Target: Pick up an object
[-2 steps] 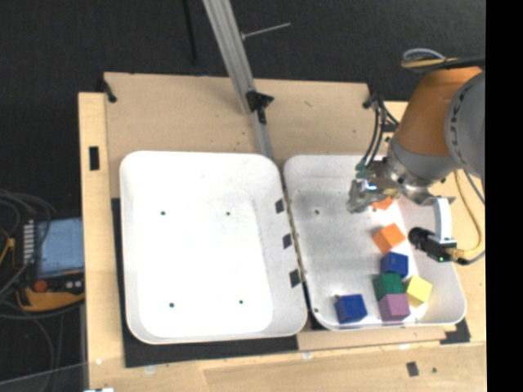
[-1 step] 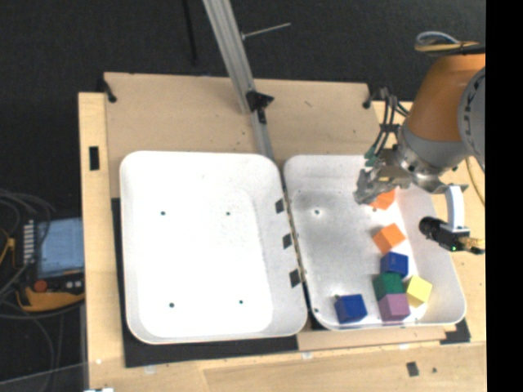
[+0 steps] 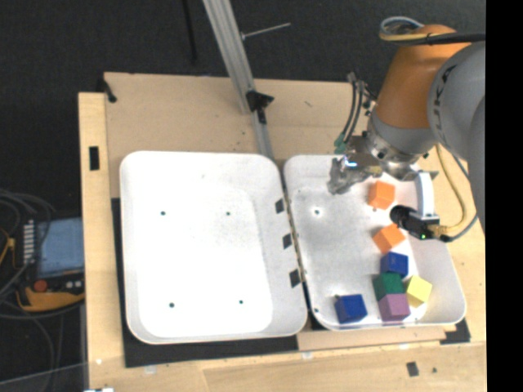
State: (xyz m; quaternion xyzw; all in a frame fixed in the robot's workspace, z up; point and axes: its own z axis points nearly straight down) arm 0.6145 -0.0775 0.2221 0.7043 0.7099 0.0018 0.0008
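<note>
We count one bench [image 3: 180, 113], tan, carrying two shallow white bins side by side. The left bin [image 3: 200, 243] shows a bare white floor with a few dark dots. The right bin [image 3: 327, 243] holds all the blocks. One grey arm [image 3: 441, 80] with an orange band comes in from the right and hangs over the upper part of the right bin. One slanted metal rail [image 3: 233, 51] runs from the top of the view down to the gap between the bins.

Gripper [image 3: 341, 178]: it sits low over the top left part of the right bin. We cannot tell how far its fingers are spread, since they blur into the wrist hardware. We see no block between them.

Blocks, seven in all: two orange, two blue, one green, one purple, one yellow. The upper orange block [image 3: 381, 194] lies just right of the gripper, near but apart from it. The lower orange block [image 3: 390, 237] sits further down along the right side. Below that come a blue block [image 3: 395, 264], then the green block [image 3: 388, 285], with the purple block [image 3: 395, 306] and yellow block [image 3: 418, 290] crowded against it near the bottom right corner. The second blue block [image 3: 350, 308] lies alone at the bottom edge, left of the cluster.

A black fitting with cables [image 3: 413, 219] hangs between the two orange blocks, on the right side.
</note>
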